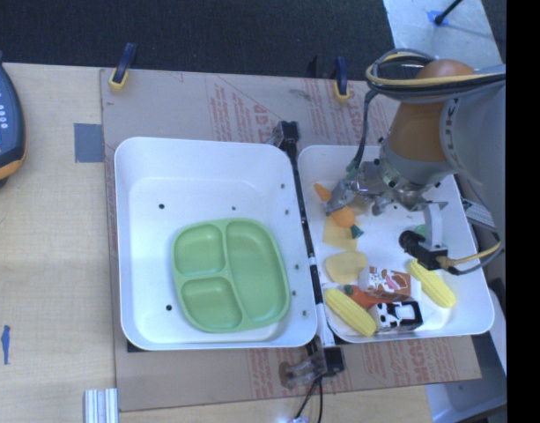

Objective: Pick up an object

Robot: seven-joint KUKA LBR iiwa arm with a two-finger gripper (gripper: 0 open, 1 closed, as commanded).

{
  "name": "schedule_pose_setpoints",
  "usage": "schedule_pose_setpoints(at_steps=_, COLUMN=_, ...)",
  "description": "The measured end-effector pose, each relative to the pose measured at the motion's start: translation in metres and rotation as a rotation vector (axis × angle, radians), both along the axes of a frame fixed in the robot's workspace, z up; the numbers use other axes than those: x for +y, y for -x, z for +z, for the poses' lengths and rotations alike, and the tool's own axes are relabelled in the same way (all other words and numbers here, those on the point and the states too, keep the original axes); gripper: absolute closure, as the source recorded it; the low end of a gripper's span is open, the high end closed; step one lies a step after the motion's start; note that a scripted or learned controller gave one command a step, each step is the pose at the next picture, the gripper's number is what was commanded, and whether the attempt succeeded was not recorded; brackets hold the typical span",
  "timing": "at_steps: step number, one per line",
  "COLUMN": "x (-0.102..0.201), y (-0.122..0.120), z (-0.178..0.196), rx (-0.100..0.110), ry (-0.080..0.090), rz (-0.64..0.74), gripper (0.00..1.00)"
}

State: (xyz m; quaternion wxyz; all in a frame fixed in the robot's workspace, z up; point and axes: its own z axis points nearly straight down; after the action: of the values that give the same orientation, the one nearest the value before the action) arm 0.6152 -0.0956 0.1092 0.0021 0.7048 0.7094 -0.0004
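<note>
**White bins, a crowded right side**

White plastic forms both shallow bins. The right bin (481, 317) is taken as the landmark. To its left, touching along a dark seam, the left bin (142, 174) is seen with a green divided plate (229, 274) lying in its lower half.

Inside the right bin, toward its upper end, the gripper (351, 196) is seen low over the toys, at the end of the grey arm (463, 139) with its orange band. Whether the gripper is spread or closed cannot be told, and no object can be seen held in it. Just below the gripper, small orange pieces (340, 218) are found, partly covered by the metal parts. A pale yellow round piece (345, 266) lies near the bin's middle. At the bin's lower left corner a corn cob (349, 311) is laid aslant; a second corn cob (432, 284) lies toward the lower right. Between them a red and white packet (388, 282) and a black and white item (400, 316) are seen, close together; their exact nature is hard to make out. A black part (421, 247) with a cable overlies the bin's right half.

The bin's upper right corner is hidden by the arm. Above the bin, a blue clamp (340, 85) is fixed to the board. Far left of it, a handheld pendant (1, 126) is cut off by the frame.
</note>
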Motion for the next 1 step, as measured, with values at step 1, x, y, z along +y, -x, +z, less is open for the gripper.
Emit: schedule_pose_setpoints(at_steps=1, x=0.0015, y=-0.0148, z=-0.0174, rx=0.003, ry=-0.001, rz=0.0, gripper=0.0)
